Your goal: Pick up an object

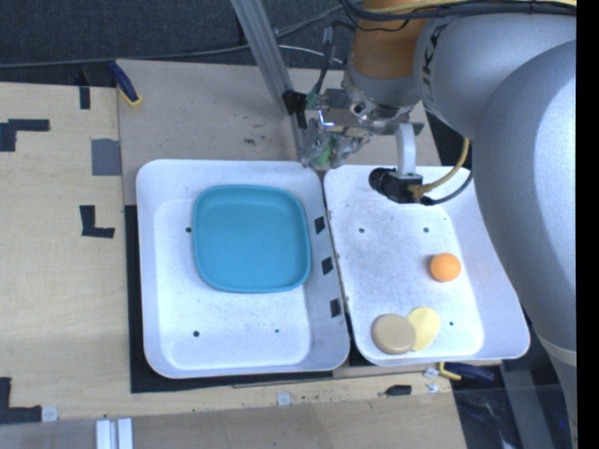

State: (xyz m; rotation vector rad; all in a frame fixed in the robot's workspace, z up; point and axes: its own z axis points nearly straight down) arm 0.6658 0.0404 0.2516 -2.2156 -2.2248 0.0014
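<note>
Presently, the tool (pixel 323 157) hovers at the bin divider; its state you cannot tell. Target the small orange ball (pixel 445 267) right of that divider: light, smooth, roll-prone. Grip across its middle.

A robot lab

A big grey robot arm (pixel 505 110) with wires (pixel 449 181) reaches over a wooden counter (pixel 56 251) with black tape marks (pixel 92 221) and two white bins (pixel 164 279).

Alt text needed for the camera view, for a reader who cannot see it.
The grey arm's gripper hovers at the bins' far edge. The left bin holds a blue plate; the right bin holds an orange ball, a tan disc and a yellow piece.
</note>
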